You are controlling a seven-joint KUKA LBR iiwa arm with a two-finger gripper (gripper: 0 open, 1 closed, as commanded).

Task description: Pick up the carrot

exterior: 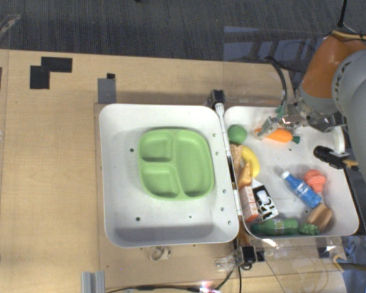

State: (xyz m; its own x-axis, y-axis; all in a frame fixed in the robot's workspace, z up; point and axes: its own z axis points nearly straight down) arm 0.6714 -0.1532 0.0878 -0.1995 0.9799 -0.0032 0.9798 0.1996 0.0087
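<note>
With the gripper (279, 122) over the carrot (278, 136), finger state indiscernible, centre across its narrow width before closing and lifting.

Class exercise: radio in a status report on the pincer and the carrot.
Pincer down at carrot, top of right bin. Grip unconfirmed. Green ball beside it, apart.
</note>
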